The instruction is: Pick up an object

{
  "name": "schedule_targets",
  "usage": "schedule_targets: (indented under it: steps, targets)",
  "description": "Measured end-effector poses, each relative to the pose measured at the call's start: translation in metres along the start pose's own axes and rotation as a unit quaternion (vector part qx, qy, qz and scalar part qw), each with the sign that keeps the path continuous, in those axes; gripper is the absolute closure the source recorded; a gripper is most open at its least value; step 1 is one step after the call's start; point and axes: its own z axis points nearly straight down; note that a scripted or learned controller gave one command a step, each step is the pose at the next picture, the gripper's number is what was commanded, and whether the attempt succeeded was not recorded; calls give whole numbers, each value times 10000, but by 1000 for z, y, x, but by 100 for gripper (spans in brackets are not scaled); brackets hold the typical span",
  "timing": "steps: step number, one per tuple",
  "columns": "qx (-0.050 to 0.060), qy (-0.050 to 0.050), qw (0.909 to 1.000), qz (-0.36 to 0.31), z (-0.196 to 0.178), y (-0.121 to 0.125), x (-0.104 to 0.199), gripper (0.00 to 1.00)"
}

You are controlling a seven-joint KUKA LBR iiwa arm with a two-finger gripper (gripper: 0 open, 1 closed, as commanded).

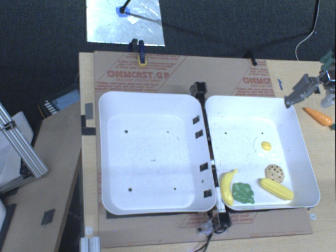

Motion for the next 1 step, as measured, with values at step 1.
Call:
schedule_targets:
  steps: [1]
  targets:
    - [-2, 1, 10000, -22, -45, 0, -1, 0]
